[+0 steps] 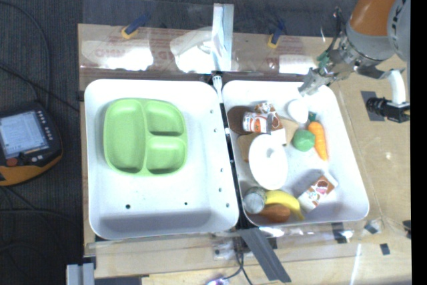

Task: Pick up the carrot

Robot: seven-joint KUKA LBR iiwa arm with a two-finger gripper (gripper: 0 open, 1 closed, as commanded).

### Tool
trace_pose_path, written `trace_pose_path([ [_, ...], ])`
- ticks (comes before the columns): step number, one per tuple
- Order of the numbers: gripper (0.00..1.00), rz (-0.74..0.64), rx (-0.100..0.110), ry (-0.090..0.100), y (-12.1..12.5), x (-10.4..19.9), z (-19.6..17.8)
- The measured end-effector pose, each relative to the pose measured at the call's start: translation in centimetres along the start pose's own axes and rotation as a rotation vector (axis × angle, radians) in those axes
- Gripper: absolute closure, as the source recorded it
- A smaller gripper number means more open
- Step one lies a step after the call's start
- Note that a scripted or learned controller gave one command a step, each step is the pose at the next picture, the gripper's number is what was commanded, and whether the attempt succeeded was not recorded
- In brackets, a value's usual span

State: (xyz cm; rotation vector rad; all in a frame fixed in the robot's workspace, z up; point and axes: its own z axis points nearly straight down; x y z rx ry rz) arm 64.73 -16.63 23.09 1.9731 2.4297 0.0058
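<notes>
We see the carrot (319,139) in the right bin (352,173), beside a green ball (303,140). The gripper (312,83) hangs over the bin's far rim, apart from the carrot.

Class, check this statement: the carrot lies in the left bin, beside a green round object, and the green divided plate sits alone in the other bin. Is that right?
Not quite. The camera view shows the carrot in the right bin, beside the green round object. The green divided plate sits alone in the other bin, the left bin.
</notes>
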Motion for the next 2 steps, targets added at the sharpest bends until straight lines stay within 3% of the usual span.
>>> trace_pose_path([
  [1, 1.0, -0.206, 0.016, 0.01, -9.6, 0.8, 8.3],
  [2, 1.0, -0.256, 0.005, 0.005, -7.7, 5.8, 1.6],
])
